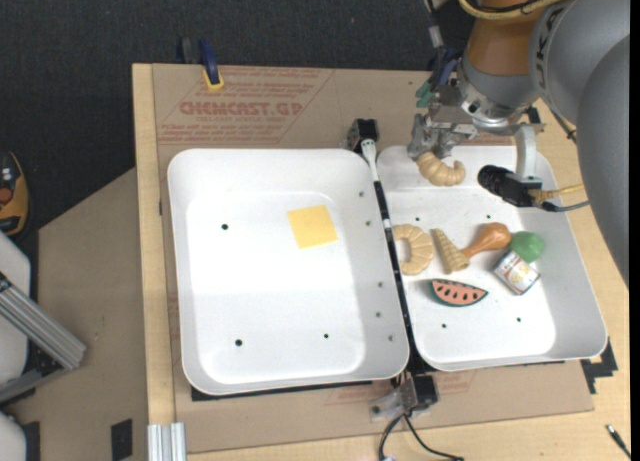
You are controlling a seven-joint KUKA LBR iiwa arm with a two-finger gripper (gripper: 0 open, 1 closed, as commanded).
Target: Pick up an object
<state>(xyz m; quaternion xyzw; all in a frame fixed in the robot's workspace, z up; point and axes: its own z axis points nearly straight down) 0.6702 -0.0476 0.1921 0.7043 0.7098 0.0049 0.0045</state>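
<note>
**Hidden or unclear.** The tool (437, 148) hangs at the far end of the right bin (560, 321), directly above a toy croissant (441, 170). Its tip meets the croissant's upper edge in this view. Whether the tool is open or closed cannot be told, nor whether it has hold of the croissant. The grey arm (575, 34) is cut off by the top and right edges and covers the far right corner of the right bin. A small green item (528, 246) is too indistinct to name; it touches the small tin can (515, 274) lying just in front of it.

**Counts.** Two white bins, eight toy items, one of each kind.

**Containers.** The left bin (190, 279) holds one item, a yellow cheese slice (312, 226), lying flat near its middle. The right bin holds seven. The croissant lies at the far end, well apart from the rest. Across the middle run a pale ring-shaped pastry (409, 248), an ice-cream cone (449, 250) touching it, a drumstick (487, 240), the green item and the can. A watermelon slice (459, 293) lies nearer the camera, just below the cone.

**Support.** Both bins sit edge to edge on a brown printed board covering the desk (150, 249).
</note>
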